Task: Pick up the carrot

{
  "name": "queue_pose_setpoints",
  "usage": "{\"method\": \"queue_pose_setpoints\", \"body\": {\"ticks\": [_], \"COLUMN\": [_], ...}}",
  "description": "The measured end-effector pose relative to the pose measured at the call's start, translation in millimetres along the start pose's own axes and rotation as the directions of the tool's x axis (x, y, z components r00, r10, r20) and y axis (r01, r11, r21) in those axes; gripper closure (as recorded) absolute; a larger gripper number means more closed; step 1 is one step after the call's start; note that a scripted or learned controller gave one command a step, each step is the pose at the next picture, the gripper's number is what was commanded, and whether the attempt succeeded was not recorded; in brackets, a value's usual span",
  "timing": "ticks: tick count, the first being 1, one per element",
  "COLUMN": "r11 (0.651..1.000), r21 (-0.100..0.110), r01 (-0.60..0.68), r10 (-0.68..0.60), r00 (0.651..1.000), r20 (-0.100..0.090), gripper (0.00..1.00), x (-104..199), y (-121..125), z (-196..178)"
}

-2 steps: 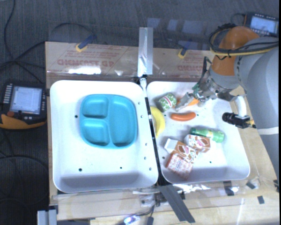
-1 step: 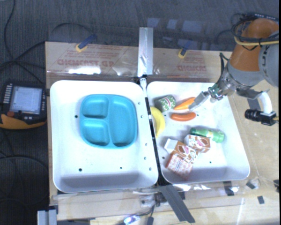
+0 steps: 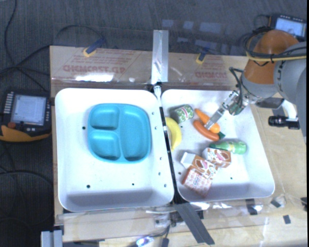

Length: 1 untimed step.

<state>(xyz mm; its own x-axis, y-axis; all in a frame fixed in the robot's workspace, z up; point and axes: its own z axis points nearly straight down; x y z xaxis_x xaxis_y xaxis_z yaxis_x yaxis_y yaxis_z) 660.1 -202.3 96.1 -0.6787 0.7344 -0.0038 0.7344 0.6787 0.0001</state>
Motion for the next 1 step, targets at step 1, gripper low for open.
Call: {"method": "queue_pose_setpoints", "body": {"ticks": [1], "r11": [0.975], "r21": [0.0], "r01": [0.221], "r10": [-0.221], "r00": [0.975], "r20": [0.001], "gripper": [0.0], "x": [-8.1], "y": [-19.6], "z": [-54.4]}}
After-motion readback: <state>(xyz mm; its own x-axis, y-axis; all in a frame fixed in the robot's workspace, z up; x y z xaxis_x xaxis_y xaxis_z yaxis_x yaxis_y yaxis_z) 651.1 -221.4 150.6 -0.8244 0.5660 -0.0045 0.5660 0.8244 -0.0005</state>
